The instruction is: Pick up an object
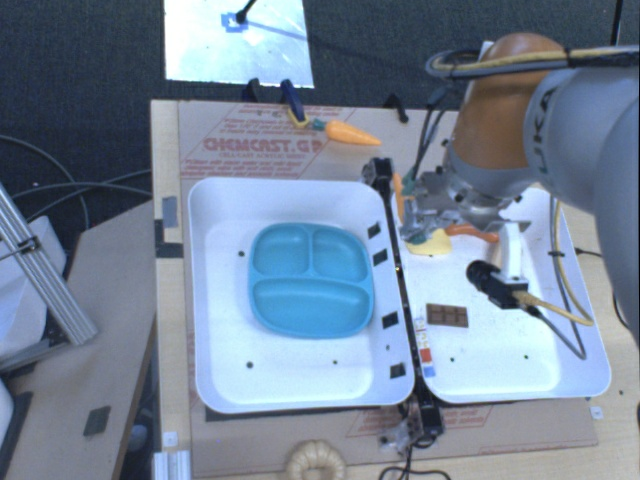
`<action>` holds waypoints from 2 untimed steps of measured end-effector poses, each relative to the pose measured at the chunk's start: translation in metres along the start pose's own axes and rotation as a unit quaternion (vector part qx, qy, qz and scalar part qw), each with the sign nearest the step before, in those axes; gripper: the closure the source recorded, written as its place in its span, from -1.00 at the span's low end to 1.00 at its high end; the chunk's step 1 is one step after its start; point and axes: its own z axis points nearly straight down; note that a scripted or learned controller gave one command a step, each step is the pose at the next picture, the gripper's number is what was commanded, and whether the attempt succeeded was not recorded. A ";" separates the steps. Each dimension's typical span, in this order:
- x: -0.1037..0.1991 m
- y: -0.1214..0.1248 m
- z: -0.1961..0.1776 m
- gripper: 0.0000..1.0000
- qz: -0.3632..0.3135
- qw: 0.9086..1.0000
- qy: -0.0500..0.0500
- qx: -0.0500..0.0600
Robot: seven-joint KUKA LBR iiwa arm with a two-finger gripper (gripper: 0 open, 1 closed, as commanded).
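My gripper (420, 226) is low over the far left corner of the right bin (520, 368), close to the divider. Just under it lies a flat pale yellow piece (432, 245), with an orange piece (472, 233) sticking out to its right. The wrist hides whether the gripper touches either one. A brown chocolate bar (447, 316) lies flat nearer the front of the same bin, apart from the gripper.
A blue divided plate (308, 278) lies in the middle of the left bin (225, 368). A toy carrot (347, 132) rests on the cardboard behind the bins, next to a blue clip (292, 98). A yellow cable (560, 313) trails across the right bin.
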 end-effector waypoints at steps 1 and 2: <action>0.030 0.003 0.012 1.00 0.001 1.000 0.000 0.000; 0.026 0.007 0.011 1.00 0.003 1.000 0.000 0.000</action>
